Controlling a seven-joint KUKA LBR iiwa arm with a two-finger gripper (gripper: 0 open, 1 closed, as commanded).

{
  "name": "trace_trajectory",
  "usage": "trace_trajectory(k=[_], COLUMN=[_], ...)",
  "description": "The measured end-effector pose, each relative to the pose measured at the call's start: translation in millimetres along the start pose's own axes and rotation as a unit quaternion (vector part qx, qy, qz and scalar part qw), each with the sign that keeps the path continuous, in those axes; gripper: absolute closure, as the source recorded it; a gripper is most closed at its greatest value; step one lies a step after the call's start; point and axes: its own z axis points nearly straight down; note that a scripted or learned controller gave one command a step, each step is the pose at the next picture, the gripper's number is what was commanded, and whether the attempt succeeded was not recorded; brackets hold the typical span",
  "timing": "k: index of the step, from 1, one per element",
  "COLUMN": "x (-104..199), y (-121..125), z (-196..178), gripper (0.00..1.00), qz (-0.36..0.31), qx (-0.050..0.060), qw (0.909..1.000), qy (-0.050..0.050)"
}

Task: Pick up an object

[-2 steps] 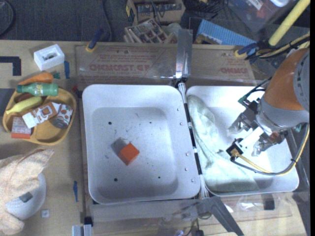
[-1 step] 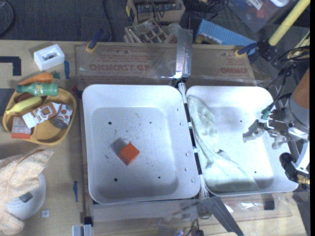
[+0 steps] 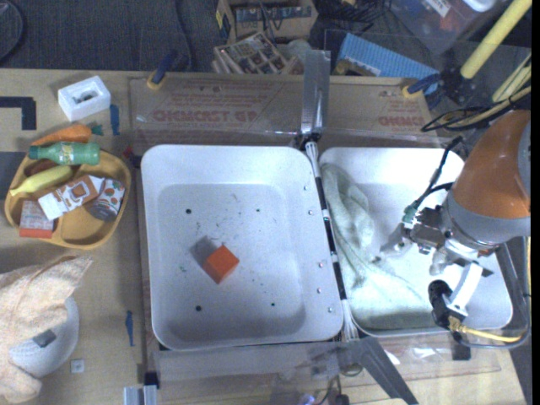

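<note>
I reach in from the right, my grey arm with its orange band (image 3: 498,175) hanging over the right-hand shallow white bin (image 3: 481,310). My pincer (image 3: 396,245) sits low inside that bin, pointed toward the middle of the bench, at the edge of a crumpled pale green cloth (image 3: 350,213). From this slanted angle I cannot tell whether my pincer is wide or narrow, or whether it touches the cloth, and I see nothing held in it. A black cable with a yellow end (image 3: 472,332) loops under my wrist near the bin's front rim.

The cloth lies along the left wall of the right bin, bunched at the back and trailing toward the front.

There are 2 bins side by side, their inner rims touching. The left-hand white bin (image 3: 169,175) holds 1 small orange cube (image 3: 223,262), a little left of and in front of its centre, resting flat on the floor and turned at an angle to the walls. It is well apart from me, across the divide between the bins. Dark specks dot the floor around it.

Off to the far left on the wooden bench stands a yellow bowl (image 3: 84,230) piled with a green bottle (image 3: 67,153), a yellow banana (image 3: 38,180) and small printed packets. Behind it sits a small white box (image 3: 84,98), and in front of it a peach-coloured fluffy cloth (image 3: 34,298).
</note>
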Motion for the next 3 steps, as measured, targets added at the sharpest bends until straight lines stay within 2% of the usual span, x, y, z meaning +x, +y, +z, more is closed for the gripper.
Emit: trace_trajectory(k=[1,2,3], x=[-82.7,-18.6,-59.6], y=[86.8,-5.1,34.4], z=[-29.5,-41.3,-43.5], gripper=[0.00,0.00,0.00], qz=[0.007,0.127,0.174], qx=[-0.002,0.001,-0.001], qw=[1.0000,0.9919,0.9848], qy=[-0.001,0.000,-0.001])
